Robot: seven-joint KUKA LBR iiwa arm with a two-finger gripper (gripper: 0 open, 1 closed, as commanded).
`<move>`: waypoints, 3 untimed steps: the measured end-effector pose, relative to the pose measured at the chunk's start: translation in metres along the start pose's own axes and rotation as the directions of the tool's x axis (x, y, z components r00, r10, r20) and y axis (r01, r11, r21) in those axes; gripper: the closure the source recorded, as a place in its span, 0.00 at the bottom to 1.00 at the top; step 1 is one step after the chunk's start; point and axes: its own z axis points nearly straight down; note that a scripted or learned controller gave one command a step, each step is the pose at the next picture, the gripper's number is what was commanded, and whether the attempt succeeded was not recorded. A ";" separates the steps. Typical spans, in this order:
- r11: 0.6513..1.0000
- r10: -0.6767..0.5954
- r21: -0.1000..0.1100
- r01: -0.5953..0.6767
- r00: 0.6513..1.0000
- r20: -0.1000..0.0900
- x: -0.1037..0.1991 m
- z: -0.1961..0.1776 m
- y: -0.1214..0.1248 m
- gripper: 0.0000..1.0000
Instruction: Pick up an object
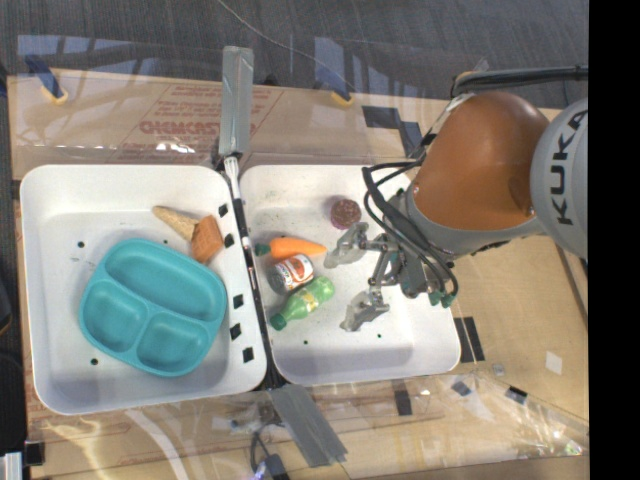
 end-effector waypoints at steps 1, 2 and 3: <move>0.930 0.366 0.000 -0.366 0.930 -0.001 -0.065 0.046 -0.030 0.00; 0.675 0.738 -0.001 -0.738 0.675 0.000 -0.119 0.066 -0.019 0.00; 0.704 0.710 0.000 -0.710 0.704 -0.001 -0.125 0.157 -0.041 0.00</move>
